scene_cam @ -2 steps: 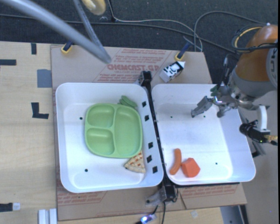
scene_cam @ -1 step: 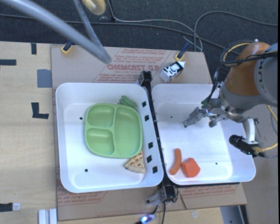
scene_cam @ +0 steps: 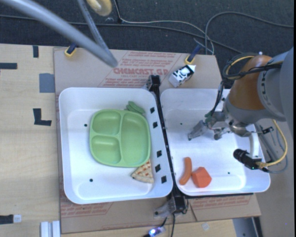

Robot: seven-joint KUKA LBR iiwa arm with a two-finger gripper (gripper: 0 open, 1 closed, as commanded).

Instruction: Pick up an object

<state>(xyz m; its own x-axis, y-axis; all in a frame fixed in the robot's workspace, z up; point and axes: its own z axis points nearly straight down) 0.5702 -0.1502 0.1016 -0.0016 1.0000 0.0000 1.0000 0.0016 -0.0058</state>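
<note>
Left bin point(scene_cam: 71, 147): green tray point(scene_cam: 120, 137), pizza slice point(scene_cam: 143, 172). Right bin point(scene_cam: 246, 184): we see the hot dog point(scene_cam: 186, 171), long axis near vertical, orange block point(scene_cam: 201, 177) touching beside it. Gripper point(scene_cam: 197, 131) hovers above and slightly right of them, holding nothing; we can't tell how open it is.

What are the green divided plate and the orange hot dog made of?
Green three-compartment plate: looks like moulded plastic, matte, uniform colour with soft rounded ridges. Orange hot-dog-shaped piece: probably toy plastic or rubber, smooth and evenly coloured; too small to say which.
</note>
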